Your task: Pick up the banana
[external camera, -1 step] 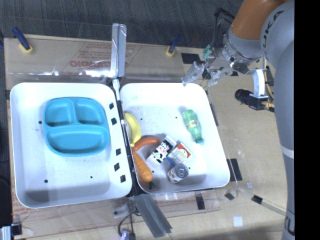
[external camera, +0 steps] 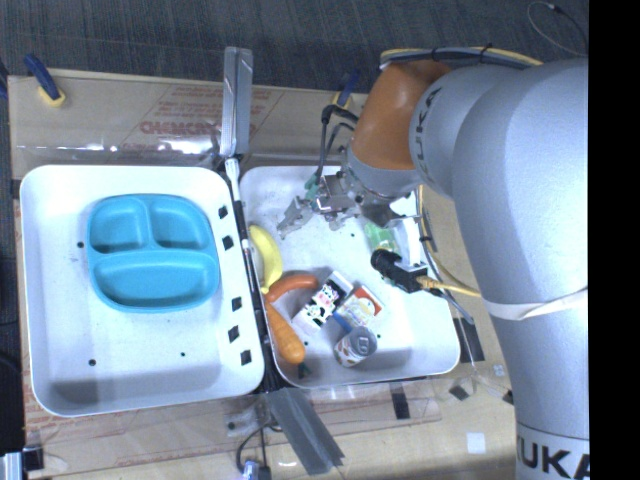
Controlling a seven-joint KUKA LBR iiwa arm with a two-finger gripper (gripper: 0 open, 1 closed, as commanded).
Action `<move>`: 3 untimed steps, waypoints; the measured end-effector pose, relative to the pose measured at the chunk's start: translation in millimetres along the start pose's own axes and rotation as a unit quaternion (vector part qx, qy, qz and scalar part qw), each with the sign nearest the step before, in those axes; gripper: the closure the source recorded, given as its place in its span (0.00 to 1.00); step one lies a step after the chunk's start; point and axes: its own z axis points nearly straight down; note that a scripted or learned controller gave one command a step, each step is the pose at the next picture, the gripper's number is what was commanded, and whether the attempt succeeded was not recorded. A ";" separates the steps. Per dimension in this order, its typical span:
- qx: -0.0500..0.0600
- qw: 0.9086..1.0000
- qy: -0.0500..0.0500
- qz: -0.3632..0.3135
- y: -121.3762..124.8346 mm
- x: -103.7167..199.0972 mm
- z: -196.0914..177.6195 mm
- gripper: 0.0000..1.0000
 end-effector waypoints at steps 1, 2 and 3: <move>-0.001 1.000 -0.001 -0.016 -10.4 -0.6 43.0 0.00; -0.002 1.000 0.000 0.020 35.0 -11.6 42.2 0.00; -0.002 1.000 -0.002 -0.004 -27.7 0.6 42.1 0.00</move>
